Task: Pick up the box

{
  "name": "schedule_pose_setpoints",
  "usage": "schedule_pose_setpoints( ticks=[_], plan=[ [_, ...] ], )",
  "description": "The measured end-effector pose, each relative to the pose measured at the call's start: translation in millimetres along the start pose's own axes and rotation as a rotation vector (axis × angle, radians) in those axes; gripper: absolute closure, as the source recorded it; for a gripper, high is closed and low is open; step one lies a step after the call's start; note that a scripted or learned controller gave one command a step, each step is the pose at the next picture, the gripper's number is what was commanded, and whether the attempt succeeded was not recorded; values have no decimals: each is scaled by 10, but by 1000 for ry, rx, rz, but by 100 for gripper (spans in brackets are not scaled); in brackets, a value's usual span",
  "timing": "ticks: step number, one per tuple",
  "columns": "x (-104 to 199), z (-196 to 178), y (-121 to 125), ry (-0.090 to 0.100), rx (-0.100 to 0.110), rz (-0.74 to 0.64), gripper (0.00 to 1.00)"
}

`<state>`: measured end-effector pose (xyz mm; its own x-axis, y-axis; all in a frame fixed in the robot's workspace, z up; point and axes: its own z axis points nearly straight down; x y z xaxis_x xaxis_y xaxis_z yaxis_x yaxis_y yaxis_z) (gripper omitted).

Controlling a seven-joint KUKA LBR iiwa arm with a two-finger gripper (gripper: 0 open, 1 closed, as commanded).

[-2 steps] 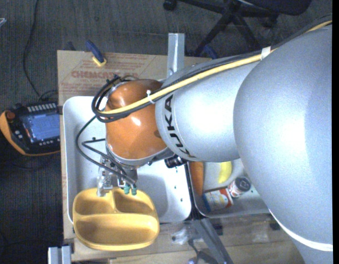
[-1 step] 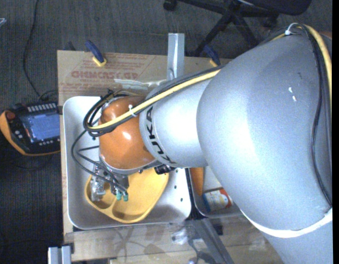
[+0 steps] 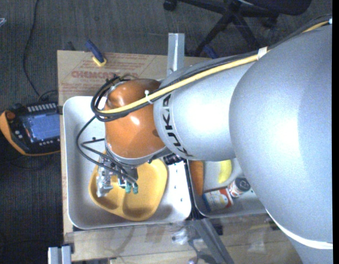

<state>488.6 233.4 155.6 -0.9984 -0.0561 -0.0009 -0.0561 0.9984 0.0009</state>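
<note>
End effector (image 3: 117, 185) low over yellow curved plastic dish (image 3: 134, 197) in left white bin (image 3: 70, 164), finger state unclear, box not yet lifted.

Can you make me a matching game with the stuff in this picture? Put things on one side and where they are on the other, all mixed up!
Things:
1. yellow dish
2. claw
3. box
4. handheld screen

Places:
A. in the right bin
B. outside the bins, off to the left
C. lying in the left bin
D. hanging just over the yellow dish

Pairs: 1-C, 2-D, 3-A, 4-B
</note>
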Motion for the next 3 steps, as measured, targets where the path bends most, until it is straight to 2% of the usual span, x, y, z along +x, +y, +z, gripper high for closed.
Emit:
schedule_pose_setpoints(
  ticks=[1,2,3],
  plan=[
    [-69,616,19,-20,-10,65,100],
    [52,-59,4,1,1,260,100],
    [-19,602,19,-18,-13,431,100]
  ],
)
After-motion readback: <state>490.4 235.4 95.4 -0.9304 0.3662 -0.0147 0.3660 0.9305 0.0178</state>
